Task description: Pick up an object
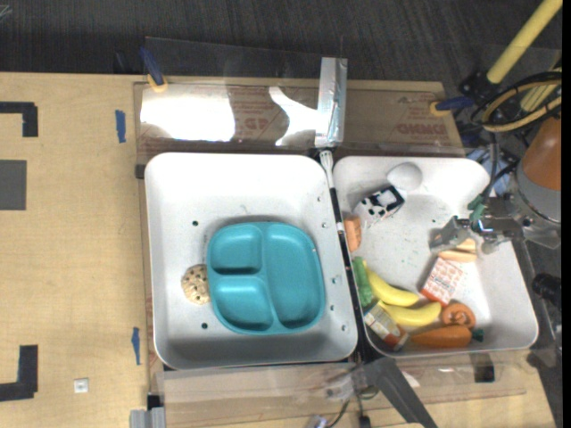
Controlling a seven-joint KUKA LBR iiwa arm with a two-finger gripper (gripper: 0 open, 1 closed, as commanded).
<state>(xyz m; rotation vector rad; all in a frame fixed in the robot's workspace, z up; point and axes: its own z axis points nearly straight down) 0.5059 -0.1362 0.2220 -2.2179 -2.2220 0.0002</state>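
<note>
While metal two-finger gripper [449, 234] hung over right white bin [508, 279], finger state unclear; tan wooden bench [71, 239] sat on dark carpet [268, 7].

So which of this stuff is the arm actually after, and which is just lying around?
In play, in the right bin with the gripper:
banana
carrot
red-and-white packet
black-and-white toy

Lying about, in the left bin:
teal divided plate
cookie

The wooden bench [62, 239] bears the left white bin [241, 181], with the right white bin [508, 324] touching its right side.
</note>
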